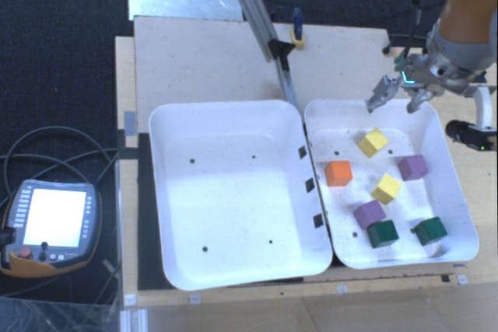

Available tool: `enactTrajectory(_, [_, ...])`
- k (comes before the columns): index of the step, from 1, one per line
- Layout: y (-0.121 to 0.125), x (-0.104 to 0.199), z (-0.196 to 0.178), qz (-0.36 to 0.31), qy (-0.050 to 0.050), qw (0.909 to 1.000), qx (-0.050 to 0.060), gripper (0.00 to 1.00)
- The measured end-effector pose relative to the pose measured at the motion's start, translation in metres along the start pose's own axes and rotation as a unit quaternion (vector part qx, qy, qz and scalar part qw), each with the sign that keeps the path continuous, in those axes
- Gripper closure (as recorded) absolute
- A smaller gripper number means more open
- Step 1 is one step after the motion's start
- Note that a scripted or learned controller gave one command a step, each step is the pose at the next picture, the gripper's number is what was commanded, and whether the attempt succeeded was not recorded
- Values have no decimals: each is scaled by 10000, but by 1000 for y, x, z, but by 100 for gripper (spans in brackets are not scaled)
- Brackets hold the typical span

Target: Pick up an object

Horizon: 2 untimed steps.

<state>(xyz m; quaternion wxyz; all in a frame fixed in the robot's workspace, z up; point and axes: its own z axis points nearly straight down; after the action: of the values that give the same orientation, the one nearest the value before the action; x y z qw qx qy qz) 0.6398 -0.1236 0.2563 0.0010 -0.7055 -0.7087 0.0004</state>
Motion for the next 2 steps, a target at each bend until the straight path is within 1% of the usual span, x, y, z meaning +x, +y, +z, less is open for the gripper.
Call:
enactTrajectory(1, [1, 0, -2, -4, -6, 10000, -18, 0])
enactTrajectory(2, [-5, -1, 59, 12, -1, 10000, 11, 0])
